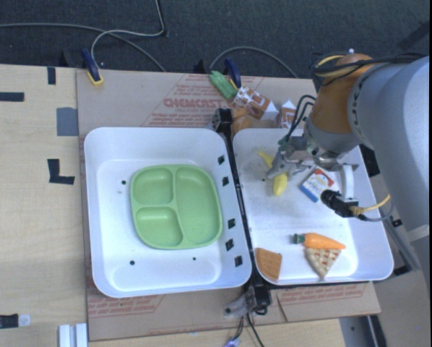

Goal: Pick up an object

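My gripper hangs low in the right bin, near its far left part. A small yellow banana-like piece lies directly beneath and just in front of it, and another yellow bit shows to its left. A white packet with blue and red print lies just right of the gripper. Nearer the front of the bin are an orange carrot, a tan wedge-shaped slice and a brown-orange biscuit. The arm's wrist hides the bin floor behind the gripper.
The left bin holds a green divided plate. Black clips line the wall between the bins. Behind the bins, on the cardboard, lie a green item, small brown boxes and white cartons. Cables run along the back.
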